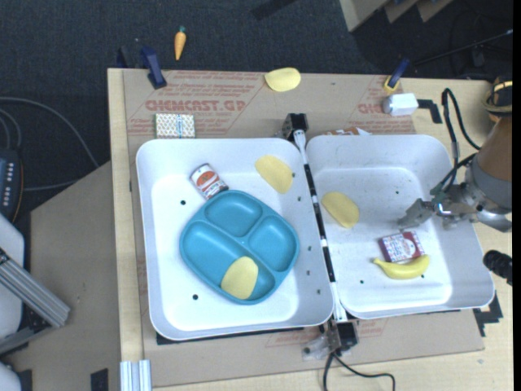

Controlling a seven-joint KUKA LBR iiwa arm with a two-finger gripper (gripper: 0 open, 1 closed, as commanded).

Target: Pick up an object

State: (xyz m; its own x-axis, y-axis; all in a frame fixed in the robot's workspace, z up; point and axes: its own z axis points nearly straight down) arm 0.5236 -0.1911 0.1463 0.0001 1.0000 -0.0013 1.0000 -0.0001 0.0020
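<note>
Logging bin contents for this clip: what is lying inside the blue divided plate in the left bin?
One pale yellow chip-shaped piece lies in the near compartment of the blue divided plate; the other two compartments show bare blue. Whatever lies beneath the piece is covered.

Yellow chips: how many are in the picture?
4. One chip lies on the blue plate, one in the left bin, one in the right bin, one on the bench behind the bins.

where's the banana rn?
In the camera view, the banana lies in the right bin, near its front right, touching the lower edge of a small red packet, below and left of the end effector.
</note>
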